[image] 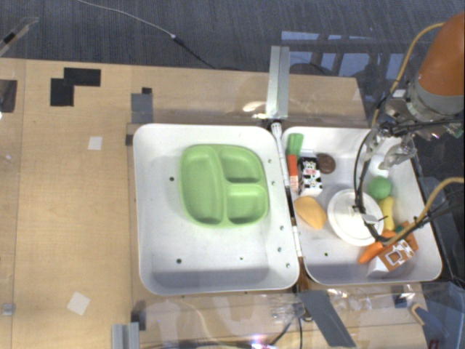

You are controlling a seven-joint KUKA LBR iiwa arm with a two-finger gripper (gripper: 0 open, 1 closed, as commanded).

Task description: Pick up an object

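The right bin (429, 267) holds several objects. A green ball (380, 188) lies near its right wall, with a yellow piece (387, 213) just below it. A white round dish (352, 215) sits in the middle, and a yellow-orange fruit (310, 211) lies to its left. A carrot (374, 249) and an orange-and-white box (399, 254) rest at the front right. A green-and-orange marker (293, 160), a black-and-white item (311, 174) and a brown disc (327, 163) lie at the back left. My gripper (387, 155) hangs over the back right of this bin, just above the green ball.
The left bin (156, 217) bears a green divided plate (222, 184). A metal post (278, 82) stands behind the seam between the bins. Black cables (358, 173) loop from the arm (442, 71) down over the white dish.
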